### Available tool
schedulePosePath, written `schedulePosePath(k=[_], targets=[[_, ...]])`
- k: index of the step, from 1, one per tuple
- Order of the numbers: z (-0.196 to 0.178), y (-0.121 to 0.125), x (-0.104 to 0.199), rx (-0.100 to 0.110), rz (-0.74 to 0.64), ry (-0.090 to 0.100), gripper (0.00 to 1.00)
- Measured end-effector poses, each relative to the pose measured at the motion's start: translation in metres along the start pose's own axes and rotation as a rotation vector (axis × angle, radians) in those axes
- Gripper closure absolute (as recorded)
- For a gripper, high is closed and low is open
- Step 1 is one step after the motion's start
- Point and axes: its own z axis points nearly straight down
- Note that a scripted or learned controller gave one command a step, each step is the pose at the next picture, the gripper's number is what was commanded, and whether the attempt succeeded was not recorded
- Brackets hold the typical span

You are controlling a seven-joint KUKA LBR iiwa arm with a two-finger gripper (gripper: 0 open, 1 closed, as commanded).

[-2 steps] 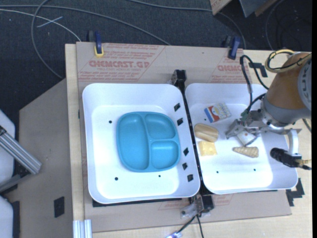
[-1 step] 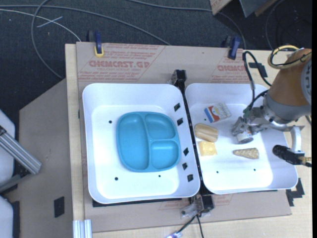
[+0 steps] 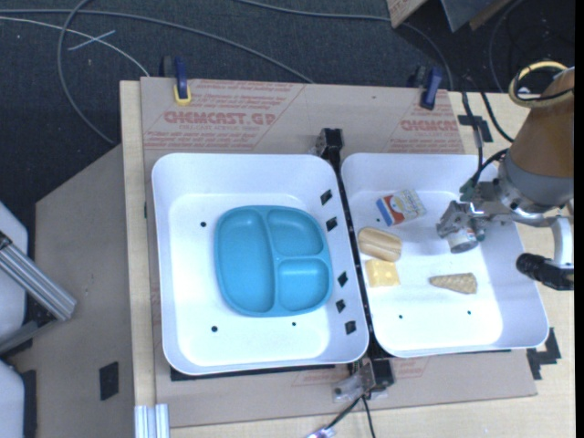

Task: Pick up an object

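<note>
In the right bin (image 3: 511,331) lie a small white carton with red and blue print (image 3: 401,207), a tan bread roll (image 3: 380,243), a yellow cheese-like square (image 3: 383,273) and a tan wedge (image 3: 455,283). My gripper (image 3: 461,228) hangs over the right half of that bin, to the right of the carton and above the wedge. I see nothing between its fingers, and its metal tip is too small and blurred to read.
The left bin (image 3: 182,272) holds a teal divided plate (image 3: 272,259). A row of black clips (image 3: 336,245) runs along the divider between the bins. Cables cross the dark floor at the back, and cardboard boxes stand at the top right.
</note>
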Motion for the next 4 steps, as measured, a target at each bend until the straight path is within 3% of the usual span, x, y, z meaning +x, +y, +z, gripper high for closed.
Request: schedulePosePath(k=[2, 4], targets=[[-0.102, 0.000, 0.006, -0.003, -0.001, -0.001, 1.00], [-0.111, 0.018, 0.104, 0.003, -0.005, 0.002, 1.00]])
